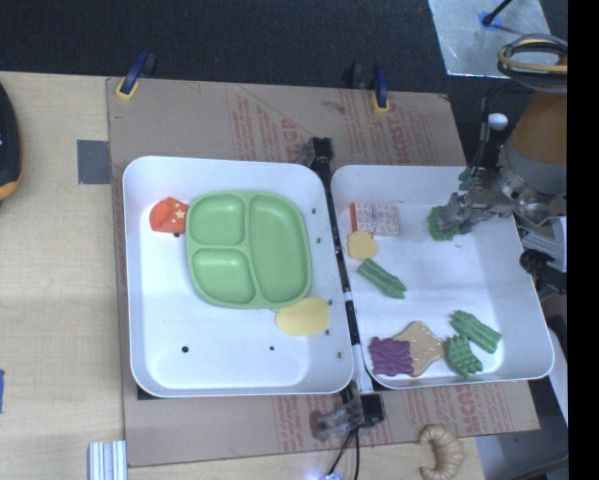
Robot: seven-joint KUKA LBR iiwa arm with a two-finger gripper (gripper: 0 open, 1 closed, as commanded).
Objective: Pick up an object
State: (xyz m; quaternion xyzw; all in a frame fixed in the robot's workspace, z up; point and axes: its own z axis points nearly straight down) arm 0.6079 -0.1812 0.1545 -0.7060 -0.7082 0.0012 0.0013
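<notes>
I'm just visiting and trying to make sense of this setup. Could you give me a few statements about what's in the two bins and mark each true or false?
1. The green divided plate lies in the left bin. True.
2. A red object lies inside one of the plate's compartments. False: it lies on the bin floor, beside the plate's left edge.
3. The gripper is over the right bin, by a green item. True.
4. The purple object lies in the left bin. False: it lies in the right bin, near the front.
</notes>
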